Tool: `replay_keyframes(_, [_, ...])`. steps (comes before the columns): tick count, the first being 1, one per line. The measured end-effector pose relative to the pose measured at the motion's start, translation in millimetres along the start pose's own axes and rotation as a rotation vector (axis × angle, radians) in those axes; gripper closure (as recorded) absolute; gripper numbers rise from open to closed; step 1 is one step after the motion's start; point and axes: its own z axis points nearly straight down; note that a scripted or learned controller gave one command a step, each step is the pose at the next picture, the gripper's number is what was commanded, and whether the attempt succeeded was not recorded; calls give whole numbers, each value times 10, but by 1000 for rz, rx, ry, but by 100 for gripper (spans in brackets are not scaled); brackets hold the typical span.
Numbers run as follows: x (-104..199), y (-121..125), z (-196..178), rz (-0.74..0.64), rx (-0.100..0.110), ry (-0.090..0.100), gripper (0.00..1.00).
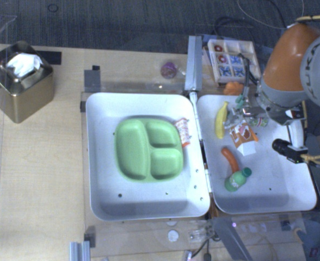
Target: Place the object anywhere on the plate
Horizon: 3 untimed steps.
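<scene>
Camera view: arm's gripper low over the right bin, at the plate's three o'clock.
Jaws' state unclear; they hover by a banana and packet, likely choosing the object.

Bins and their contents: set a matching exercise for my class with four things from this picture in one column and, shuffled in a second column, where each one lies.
Things:
1. green plate
2. banana
3. green bottle
4. snack packet

Places:
A. right bin, near its front edge
B. middle of the left bin
C. right bin, far left part
D. left bin, against the plate's right rim

Pairs: 1-B, 2-C, 3-A, 4-D
</scene>
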Motion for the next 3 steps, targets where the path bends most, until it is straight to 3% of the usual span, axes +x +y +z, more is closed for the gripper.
replay_keyframes(1, [604,-74,-410,-277,-2,-1,100])
replay_keyframes(2, [1422,225,-408,-192,1,1,100])
replay_keyframes(3, [1420,225,-411,-191,1,1,0])
